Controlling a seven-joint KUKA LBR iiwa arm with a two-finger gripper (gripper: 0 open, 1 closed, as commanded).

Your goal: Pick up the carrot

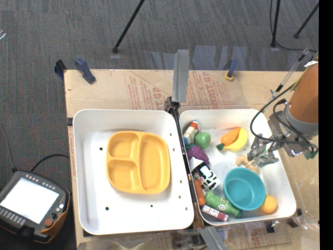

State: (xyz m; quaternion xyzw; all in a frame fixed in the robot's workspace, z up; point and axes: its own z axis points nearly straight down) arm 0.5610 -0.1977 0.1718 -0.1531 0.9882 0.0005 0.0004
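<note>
Orange carrot (200, 196) lies wedged low against the right bin's (289, 184) left wall beside a green bottle (222, 202), well apart from my claw (258, 155), which hovers by the teal bowl (244, 188).

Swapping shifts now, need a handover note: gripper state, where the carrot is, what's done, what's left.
Gripper: over the right bin, near its right wall, above a small beige toy; nothing seen between its fingers, open or shut not clear.
Carrot: lying at the right bin's left wall, partly tucked among the black-and-white toy and green bottle, low in the pile.
Also there: teal bowl. The yellow tray sits in the left bin.
Done: nothing, carrot not picked.
Left: cross the bin to the carrot, grasp, lift.
</note>
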